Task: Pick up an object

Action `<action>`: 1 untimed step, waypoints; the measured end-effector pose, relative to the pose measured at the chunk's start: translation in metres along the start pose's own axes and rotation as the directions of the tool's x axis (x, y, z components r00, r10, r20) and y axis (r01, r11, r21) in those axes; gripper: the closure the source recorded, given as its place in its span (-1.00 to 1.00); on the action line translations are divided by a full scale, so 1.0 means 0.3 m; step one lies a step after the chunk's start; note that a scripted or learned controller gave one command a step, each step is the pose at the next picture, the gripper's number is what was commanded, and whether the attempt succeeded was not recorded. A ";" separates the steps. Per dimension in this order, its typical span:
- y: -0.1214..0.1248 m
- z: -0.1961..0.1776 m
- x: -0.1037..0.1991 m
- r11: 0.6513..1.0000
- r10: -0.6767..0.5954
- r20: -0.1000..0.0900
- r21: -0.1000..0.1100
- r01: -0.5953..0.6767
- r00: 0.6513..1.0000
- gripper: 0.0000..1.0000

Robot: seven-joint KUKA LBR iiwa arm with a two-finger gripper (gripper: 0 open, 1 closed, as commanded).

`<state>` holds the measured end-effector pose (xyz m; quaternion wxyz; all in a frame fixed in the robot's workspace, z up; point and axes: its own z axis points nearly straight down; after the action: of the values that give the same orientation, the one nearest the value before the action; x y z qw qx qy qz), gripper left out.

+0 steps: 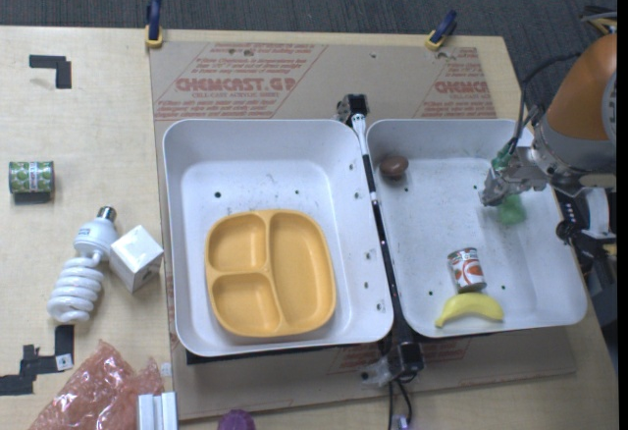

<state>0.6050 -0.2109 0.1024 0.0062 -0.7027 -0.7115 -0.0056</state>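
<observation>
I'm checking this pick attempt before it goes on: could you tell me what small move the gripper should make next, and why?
Probably a short, straight descent onto the green object. The gripper sits at that object's upper edge in the right bin, well away from the can and banana, so it seems the nearest target. Whether anything is gripped is unclear.

At three o'clock I'm seeing my grey KUKA arm (pixel 579 138) with its rounded orange band, black cables looping alongside, and the small metallic two-finger gripper (pixel 500 185).
</observation>
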 end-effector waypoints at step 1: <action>0.006 0.005 0.040 1.000 -0.008 -0.025 0.008 0.008 1.000 -1.00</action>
<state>0.6067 -0.1989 0.1011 0.0178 -0.6997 -0.7141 -0.0114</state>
